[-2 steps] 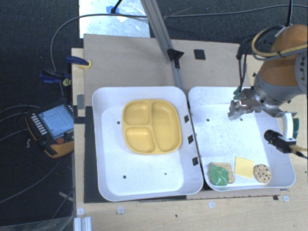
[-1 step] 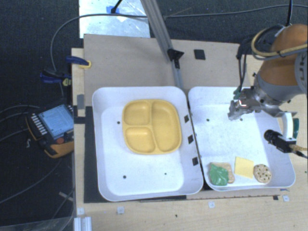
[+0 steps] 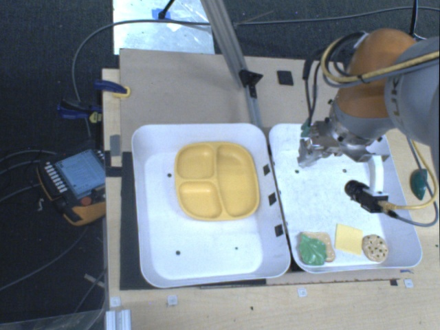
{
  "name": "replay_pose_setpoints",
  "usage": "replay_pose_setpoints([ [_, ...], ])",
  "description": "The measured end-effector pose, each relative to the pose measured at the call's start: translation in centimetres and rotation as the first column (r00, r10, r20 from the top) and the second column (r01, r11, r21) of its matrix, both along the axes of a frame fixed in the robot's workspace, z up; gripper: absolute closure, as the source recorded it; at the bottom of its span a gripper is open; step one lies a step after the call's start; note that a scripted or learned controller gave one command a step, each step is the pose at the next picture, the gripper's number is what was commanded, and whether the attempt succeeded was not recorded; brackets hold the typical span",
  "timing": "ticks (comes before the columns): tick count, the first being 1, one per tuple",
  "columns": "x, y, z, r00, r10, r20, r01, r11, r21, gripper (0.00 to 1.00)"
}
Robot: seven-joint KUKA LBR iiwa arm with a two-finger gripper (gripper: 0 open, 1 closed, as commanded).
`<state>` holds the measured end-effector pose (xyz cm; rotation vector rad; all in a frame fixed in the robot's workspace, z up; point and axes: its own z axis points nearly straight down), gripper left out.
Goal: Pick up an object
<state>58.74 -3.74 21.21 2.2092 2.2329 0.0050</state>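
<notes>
Risk lies in distance: the gripper [image 3: 311, 151], its opening impossible to judge, hovers over bare floor in the right bin [image 3: 404, 205], well apart from the cookie [image 3: 375, 248] by the near wall.

Bench [image 3: 185, 88], tan top, spans mid-frame. Two shallow white bins lie side by side on it: left bin [image 3: 155, 253] centre-left, right bin [image 3: 405, 249] at right, rims nearly touching. Small black square [image 3: 285, 77] on bench, upper right.
</notes>
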Motion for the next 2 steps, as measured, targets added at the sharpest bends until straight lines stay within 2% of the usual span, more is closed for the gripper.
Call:
replay_pose_setpoints([
  [1,1.6,5.6,1.4,1.0,0.001,0.001,-0.001,1.0,0.001,1.0],
  [2,2.9,11.9,1.1,1.0,0.001,0.0,-0.001,1.0,0.001,1.0],
])
